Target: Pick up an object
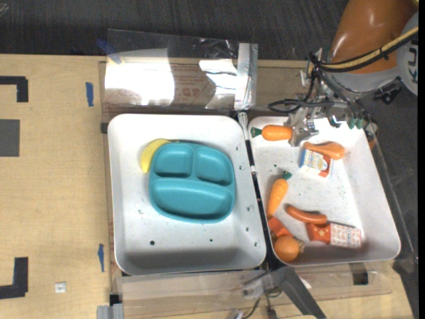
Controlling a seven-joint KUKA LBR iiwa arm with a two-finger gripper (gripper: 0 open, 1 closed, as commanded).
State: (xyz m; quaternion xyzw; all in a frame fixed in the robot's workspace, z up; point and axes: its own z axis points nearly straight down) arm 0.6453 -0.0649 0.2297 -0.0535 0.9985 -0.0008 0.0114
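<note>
The right bin (372, 198) holds several toy foods. A small carrot (275, 133) lies at its far left corner. A white carton (315, 162) sits mid-back with an orange piece (331, 149) at its upper right. A larger carrot (277, 195), a hot dog sausage (307, 213), a red and white carton (336, 235) and an orange ball (287, 248) lie toward the front. My gripper (300, 131) hangs low over the bin's back edge, just right of the small carrot and above the white carton. Cables hide its tip.
The left bin (133, 231) holds a teal divided plate (192, 180) with a yellow banana (150, 151) tucked under its far left rim. The arm's orange band (372, 15) looms over the back right corner. A shiny plastic sheet (179, 78) lies behind the left bin.
</note>
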